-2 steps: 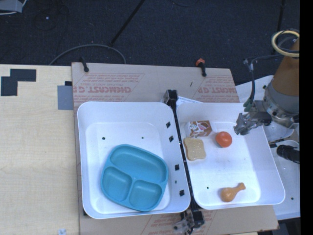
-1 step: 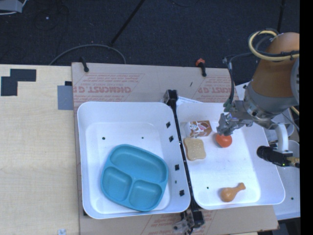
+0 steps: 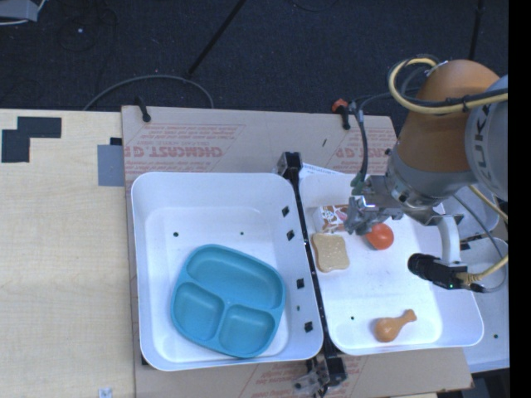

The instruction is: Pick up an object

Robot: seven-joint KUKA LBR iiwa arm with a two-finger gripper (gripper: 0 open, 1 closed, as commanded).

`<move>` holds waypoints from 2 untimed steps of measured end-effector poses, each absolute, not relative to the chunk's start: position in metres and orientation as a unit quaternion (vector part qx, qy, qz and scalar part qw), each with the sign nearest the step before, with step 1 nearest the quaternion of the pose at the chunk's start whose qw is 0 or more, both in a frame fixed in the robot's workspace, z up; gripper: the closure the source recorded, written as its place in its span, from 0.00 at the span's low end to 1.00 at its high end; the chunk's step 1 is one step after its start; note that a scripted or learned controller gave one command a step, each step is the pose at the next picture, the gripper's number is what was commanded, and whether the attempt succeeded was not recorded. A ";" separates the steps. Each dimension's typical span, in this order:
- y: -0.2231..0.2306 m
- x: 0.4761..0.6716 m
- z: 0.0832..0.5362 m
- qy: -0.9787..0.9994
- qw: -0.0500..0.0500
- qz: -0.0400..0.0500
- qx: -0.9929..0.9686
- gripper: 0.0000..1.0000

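Gripper [image 3: 362, 215]: low over the right bin [image 3: 465, 326], finger state can't be made out
Tomato [image 3: 381, 236]: just beside the gripper, right bin
Toast [image 3: 330, 252]: near the divider
Drumstick [image 3: 393, 325]: bin's near side
Blue tray [image 3: 228, 300]: left bin [image 3: 158, 222]

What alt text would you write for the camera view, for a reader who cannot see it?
A grey and orange robot arm lowers its gripper into the right white bin, near a red tomato, a slice of toast and a toy drumstick. The left white bin holds a blue divided tray.
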State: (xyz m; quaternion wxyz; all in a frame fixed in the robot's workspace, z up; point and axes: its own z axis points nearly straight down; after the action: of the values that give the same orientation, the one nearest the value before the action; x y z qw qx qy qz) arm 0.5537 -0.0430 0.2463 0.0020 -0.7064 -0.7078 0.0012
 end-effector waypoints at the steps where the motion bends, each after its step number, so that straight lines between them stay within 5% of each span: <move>1: 0.003 0.550 0.248 -0.709 0.002 0.001 -0.705 1.00; 2: 0.052 0.550 0.229 -0.708 0.003 0.002 -0.706 1.00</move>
State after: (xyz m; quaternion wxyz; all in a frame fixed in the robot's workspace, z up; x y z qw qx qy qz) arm 0.5496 0.0516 0.2295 0.0026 -0.7057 -0.7085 0.0020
